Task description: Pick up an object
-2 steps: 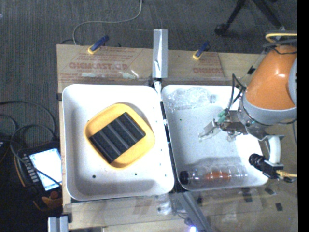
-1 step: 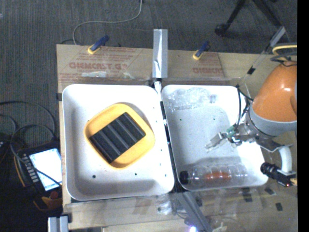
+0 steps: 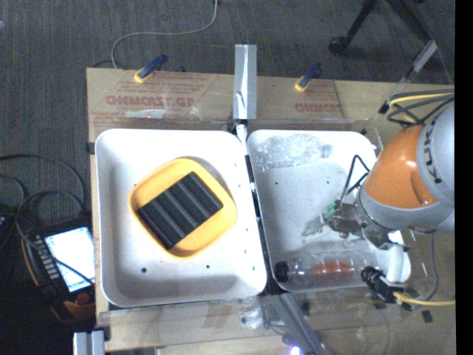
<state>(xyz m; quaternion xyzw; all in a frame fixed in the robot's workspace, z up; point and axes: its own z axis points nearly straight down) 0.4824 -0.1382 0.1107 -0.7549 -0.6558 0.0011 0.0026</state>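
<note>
- Camera view, left bin (image 3: pixel 118 161): yellow tray with black ribbed insert (image 3: pixel 183 206), centre.
- Right bin (image 3: pixel 295 198): clear plastic bottle (image 3: pixel 325 270) lying along lower edge; crumpled clear plastic (image 3: pixel 295 150) at top.
- Gripper (image 3: pixel 341 217): right of frame, above the bottle; finger state cannot be told.

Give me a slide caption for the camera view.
Arm over right bin with bottle; yellow tray in left bin.

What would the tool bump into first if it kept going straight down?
Probably the clear plastic bottle lying along the right bin's near edge, just under the tool. Depth is hard to judge; it might meet the bin floor instead.
</note>
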